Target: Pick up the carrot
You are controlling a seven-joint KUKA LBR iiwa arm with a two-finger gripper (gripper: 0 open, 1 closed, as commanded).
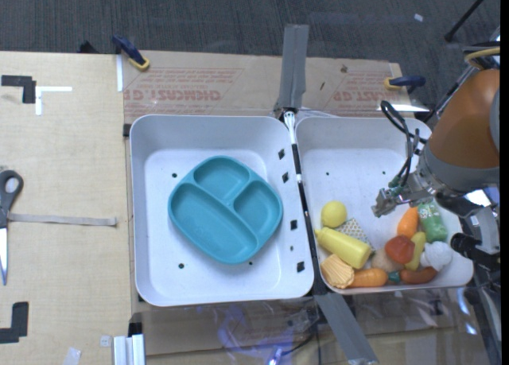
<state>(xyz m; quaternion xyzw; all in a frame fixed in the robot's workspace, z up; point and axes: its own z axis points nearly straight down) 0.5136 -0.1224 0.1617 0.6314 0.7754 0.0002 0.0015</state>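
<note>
Small orange carrot seen upright in right white bin, among toy foods near front right corner. Grey two-finger gripper positioned just left of carrot; jaw state cannot be told. Blue compartment plate noted in left bin.

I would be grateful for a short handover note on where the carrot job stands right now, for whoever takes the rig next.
Gripper: low over the right bin, near its right side; whether it is open or shut cannot be told, and nothing is visibly held.
Carrot: lying at the bin's front edge, among the other toy food, between a ridged tan piece and a red tomato. A smaller orange piece sits right by the gripper.
Left bin: holds a blue divided plate.
Done: nothing yet.
Left: grasp and lift the carrot.
</note>
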